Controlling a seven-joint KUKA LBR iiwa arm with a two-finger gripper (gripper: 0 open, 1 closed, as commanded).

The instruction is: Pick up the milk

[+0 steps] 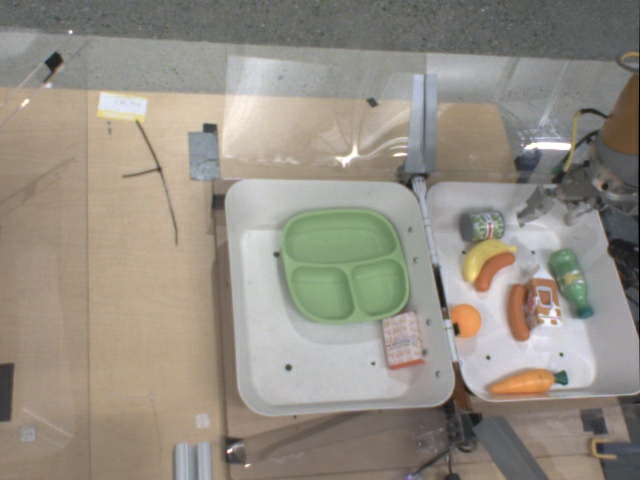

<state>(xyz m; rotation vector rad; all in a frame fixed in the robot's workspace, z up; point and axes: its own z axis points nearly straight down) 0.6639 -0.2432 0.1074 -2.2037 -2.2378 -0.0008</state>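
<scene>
White and orange, the milk lies in my right bin, touching the sausage. My pincer hovers spread and empty near the can; I should descend squarely over the carton, avoiding the green bottle.

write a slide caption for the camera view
KUKA arm's gripper hovers at the right bin's far edge; a milk carton lies in the left bin beside a green plate.

Green divided plate in left bin; can, banana, orange, carrot in right bin.
</scene>
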